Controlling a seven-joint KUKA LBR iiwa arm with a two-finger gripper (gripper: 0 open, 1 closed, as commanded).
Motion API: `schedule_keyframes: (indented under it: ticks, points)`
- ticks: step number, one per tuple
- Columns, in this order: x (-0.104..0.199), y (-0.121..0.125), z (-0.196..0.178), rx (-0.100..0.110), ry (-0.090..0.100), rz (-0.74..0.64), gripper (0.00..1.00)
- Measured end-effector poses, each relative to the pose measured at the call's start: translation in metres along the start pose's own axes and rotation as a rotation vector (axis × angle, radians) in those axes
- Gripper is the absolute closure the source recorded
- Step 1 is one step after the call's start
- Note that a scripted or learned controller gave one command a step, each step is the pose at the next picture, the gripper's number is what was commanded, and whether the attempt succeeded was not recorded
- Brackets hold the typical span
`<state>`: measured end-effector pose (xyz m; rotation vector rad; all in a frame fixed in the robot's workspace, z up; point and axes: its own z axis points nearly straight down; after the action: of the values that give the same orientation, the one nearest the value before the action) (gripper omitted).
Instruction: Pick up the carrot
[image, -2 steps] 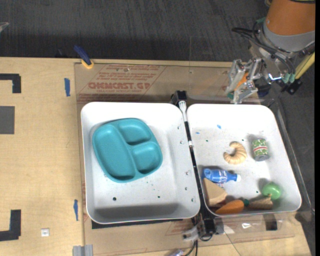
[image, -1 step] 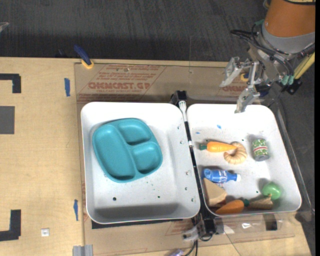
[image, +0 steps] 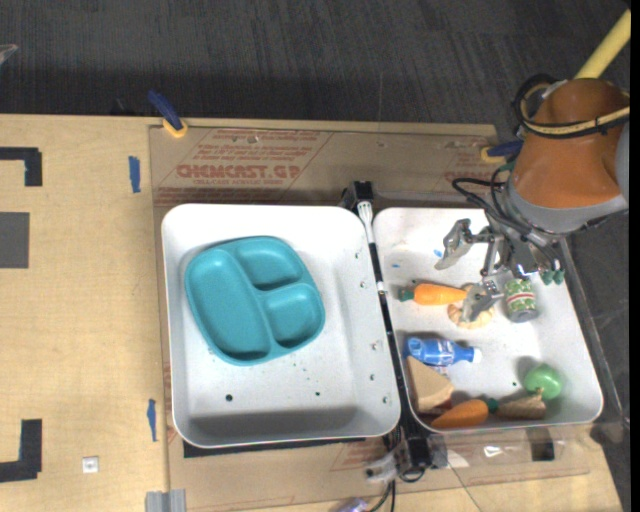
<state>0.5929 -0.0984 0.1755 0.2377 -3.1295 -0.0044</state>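
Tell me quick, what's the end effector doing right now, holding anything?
End effector: over the right bin, just right of the carrot; whether it is open, closed or holding anything cannot be told.

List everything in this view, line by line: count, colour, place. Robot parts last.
left bin: one, white, left half of the bench.
right bin: one, white, beside the left bin.
divided tray: one, teal, inside the left bin.
carrot: one, orange with a green end, upper middle of the right bin.
second orange piece: one, orange, near edge of the right bin; kind unclear.
bottle: one, blue and white, lying in the right bin's middle.
green ball-shaped item: one, green, right bin's near right corner.
small can: one, green-labelled, under the arm.
wedge: one, tan, near left of the right bin.
clamps: two, blue and yellow, far edge of the board.
gripper: one, metal, just right of the carrot.
arm: one, orange band, upper right.
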Motion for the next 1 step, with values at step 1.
schedule_keyframes:
  ticks: [1]
  points:
    - [0.0066,0.0017,0.0765,0.005,-0.019,0.02,0.0]
